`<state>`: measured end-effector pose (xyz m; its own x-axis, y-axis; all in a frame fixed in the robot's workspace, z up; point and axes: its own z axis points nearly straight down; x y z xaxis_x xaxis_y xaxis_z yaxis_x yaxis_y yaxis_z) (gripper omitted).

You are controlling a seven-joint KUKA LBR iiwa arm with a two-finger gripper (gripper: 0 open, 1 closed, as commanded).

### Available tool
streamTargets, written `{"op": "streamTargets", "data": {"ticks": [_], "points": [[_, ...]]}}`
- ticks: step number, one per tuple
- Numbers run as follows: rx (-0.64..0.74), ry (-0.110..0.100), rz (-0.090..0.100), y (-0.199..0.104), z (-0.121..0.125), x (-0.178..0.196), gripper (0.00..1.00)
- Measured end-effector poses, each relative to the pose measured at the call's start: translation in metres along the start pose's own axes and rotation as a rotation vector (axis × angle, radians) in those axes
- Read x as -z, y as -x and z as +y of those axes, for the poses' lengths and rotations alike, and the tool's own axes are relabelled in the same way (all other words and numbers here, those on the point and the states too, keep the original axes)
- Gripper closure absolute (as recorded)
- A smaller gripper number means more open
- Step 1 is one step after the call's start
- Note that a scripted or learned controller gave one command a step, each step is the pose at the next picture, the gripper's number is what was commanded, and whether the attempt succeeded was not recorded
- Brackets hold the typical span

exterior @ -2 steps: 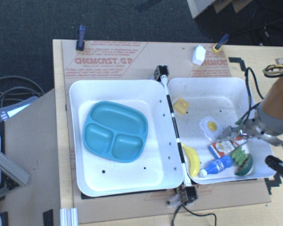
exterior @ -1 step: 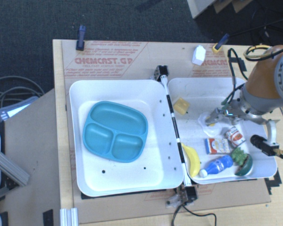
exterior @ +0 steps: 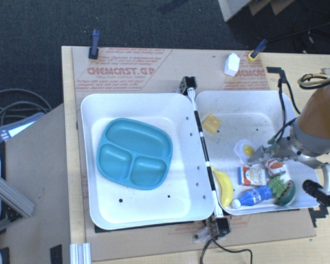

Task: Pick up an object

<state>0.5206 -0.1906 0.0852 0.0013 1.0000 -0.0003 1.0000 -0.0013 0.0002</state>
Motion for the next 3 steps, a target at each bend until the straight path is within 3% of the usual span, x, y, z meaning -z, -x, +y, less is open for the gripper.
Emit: {"op": "streamTargets", "data": {"ticks": [1, 2, 3], "points": [[0.003, 0.002, 0.001, -0.066, 0.046, 0.0, 0.0], [0.002, 0.005, -0.002, -0.065, 0.047, 0.011, 1.0], [0.003, 0.002, 0.001, -0.124, -0.003, 0.1, 1.0]]}}
